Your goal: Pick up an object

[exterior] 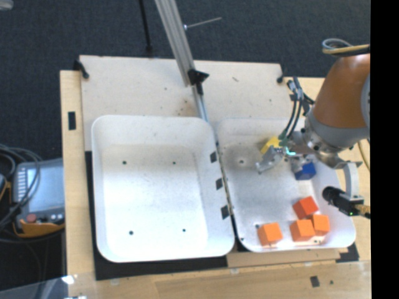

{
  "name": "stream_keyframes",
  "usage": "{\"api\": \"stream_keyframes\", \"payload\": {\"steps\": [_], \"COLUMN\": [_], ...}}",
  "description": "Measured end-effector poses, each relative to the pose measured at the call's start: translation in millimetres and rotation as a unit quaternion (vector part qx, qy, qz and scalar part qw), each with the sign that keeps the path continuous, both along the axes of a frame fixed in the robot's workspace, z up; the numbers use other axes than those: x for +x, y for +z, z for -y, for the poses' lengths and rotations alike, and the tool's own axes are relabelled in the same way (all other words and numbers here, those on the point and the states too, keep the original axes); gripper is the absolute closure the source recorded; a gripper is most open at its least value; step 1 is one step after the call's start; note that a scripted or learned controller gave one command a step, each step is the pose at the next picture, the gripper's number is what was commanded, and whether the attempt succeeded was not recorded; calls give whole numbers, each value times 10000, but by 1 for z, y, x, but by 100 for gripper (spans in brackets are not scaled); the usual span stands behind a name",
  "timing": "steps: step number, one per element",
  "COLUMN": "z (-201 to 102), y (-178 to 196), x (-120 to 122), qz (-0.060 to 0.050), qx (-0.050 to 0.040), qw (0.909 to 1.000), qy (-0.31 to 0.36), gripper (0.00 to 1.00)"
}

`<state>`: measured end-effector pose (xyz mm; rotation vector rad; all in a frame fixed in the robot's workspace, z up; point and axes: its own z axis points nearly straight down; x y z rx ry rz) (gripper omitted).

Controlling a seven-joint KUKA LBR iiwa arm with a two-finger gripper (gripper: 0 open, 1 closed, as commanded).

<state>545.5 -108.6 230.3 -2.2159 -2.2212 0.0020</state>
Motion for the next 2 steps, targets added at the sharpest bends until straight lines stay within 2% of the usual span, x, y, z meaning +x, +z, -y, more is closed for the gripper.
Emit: {"api": "stream_keyframes", "payload": {"steps": [1, 2], "z": [0, 6], "y": [2, -60], "x": [1, 1], "qz": [25, -9], "qx": [-3, -17], "qw": [10000, 10000], "qy": [-7, -21], "gripper": [0, 0]}}
